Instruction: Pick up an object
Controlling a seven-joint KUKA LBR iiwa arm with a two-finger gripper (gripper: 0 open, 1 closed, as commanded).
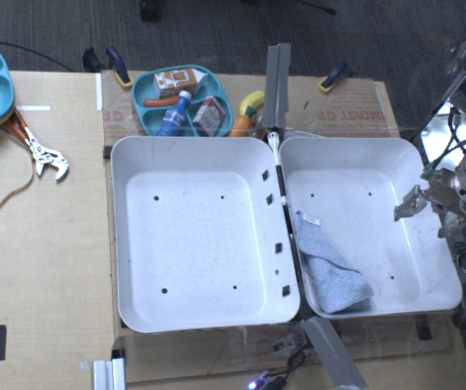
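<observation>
Overhead, the scene sorted by label, with places taken from the divider between the two bins:

Divider: a grey bar (277, 88) running between the two bins, from above their top edges toward the near edge of the counter (46, 258).

Left bin: the white bin (127, 242) to the left of the divider, its floor bare white with a few small dark holes.

Right bin: the white bin (428, 287) to the right of the divider, holding the cloth.

Cloth: a crumpled light-blue cloth (329, 268) lying in the right bin, just beside the divider, in the near-left corner of that bin, with a small white tag at its upper end.

Claw: the claw (416, 203) sits over the right rim of the right bin, well apart from the cloth; one pale finger points left toward the divider. Whether its fingers are apart or together cannot be told from this angle. Nothing shows between them.

Arm: grey and metal parts with cables at the far right, well right of the divider.

Blue tray: a teal divided tray (144, 108) on the counter just left of the divider's top end, holding a small bottle, a box and other small items.

Wrench: a silver wrench (45, 157) on the counter, far left of the divider.

Clamps: blue-and-yellow clamps (119, 67) at the counter's back edge.
</observation>
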